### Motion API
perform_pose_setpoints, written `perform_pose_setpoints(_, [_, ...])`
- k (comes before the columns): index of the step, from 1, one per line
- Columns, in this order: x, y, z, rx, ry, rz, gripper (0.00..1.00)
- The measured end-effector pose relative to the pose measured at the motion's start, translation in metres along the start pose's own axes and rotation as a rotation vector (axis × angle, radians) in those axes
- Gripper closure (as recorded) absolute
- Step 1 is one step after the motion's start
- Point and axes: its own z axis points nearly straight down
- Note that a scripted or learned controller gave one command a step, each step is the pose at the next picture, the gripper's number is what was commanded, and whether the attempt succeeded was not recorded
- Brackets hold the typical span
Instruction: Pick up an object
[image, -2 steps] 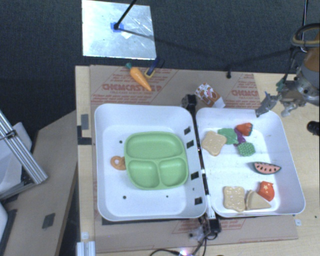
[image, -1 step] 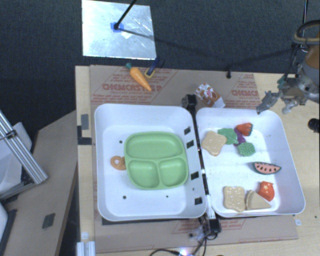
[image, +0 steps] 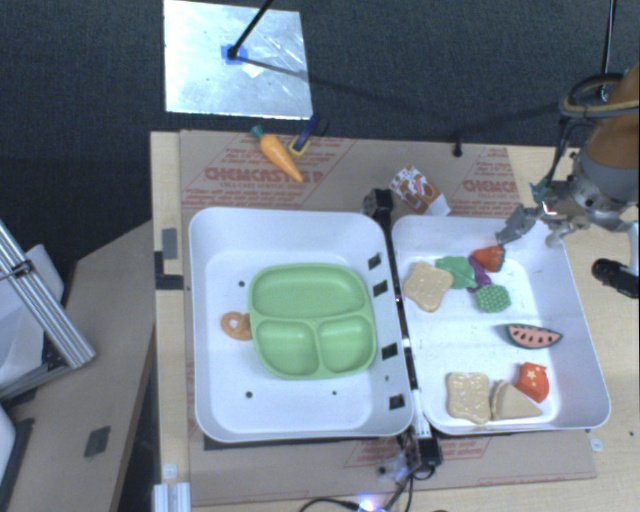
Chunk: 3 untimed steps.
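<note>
My gripper (image: 535, 230) hovers over the far right part of the right bin (image: 575, 300), open with nothing between its fingers. Its left finger (image: 513, 228) points down toward a red toy fruit (image: 488, 258), close to it but apart. Beside that fruit lie a green leafy piece (image: 457, 270), a small purple piece (image: 480, 283) and a green knobbly piece (image: 491, 297). A toast slice (image: 428, 287) lies at the bin's left. A watermelon slice (image: 533, 336), a red tomato (image: 533, 381) and two bread pieces (image: 468, 396) lie nearer the front.
The left bin (image: 215, 250) holds a green divided plate (image: 310, 320) and a small orange ring (image: 236, 326). Behind the bins lie a toy carrot (image: 280, 157), a small packet (image: 415, 188) and a silver sheet (image: 238, 60). A black bracket strip (image: 392, 300) joins the bins.
</note>
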Motion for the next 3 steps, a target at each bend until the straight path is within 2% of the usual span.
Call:
perform_pose_setpoints(1, [0.007,0.002,0.061,0.0,0.001,-0.004,0.0])
perform_pose_setpoints(2, [0.008,0.004,0.098,-0.006,0.0,-0.005,0.0])
perform_pose_setpoints(3, [0.007,0.007,0.083,-0.014,-0.002,-0.007,1.0])
